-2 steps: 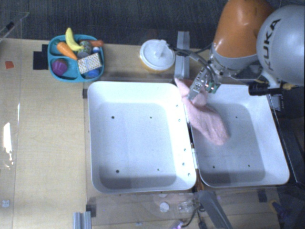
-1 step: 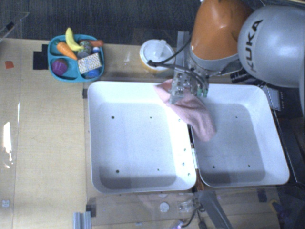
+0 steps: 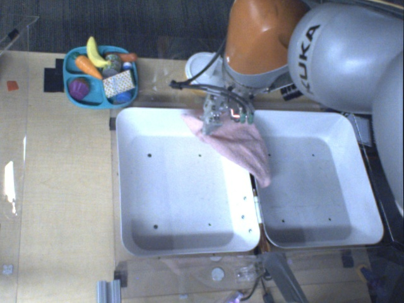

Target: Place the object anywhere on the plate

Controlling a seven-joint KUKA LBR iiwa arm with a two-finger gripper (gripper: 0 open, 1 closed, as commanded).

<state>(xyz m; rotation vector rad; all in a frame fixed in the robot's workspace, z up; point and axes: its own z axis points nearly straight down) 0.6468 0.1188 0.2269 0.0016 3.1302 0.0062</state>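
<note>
1. At the far right, the grey arm [image 3: 341,49] reaches in over two white bins: left bin [image 3: 136,188] and right bin [image 3: 328,194].
2. Over the bins' shared edge, a pink cloth [image 3: 240,150] hangs from the gripper [image 3: 222,113], pinched between its closed fingers.
3. Far left, a blue plate [image 3: 71,95] holds toy food.

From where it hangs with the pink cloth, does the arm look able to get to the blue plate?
Probably yes: the plate sits beyond the left bin, with nothing standing between it and the gripper.

Bright even overhead light; soft shadows; slight blur; arm [image 3: 341,49] glare.
</note>
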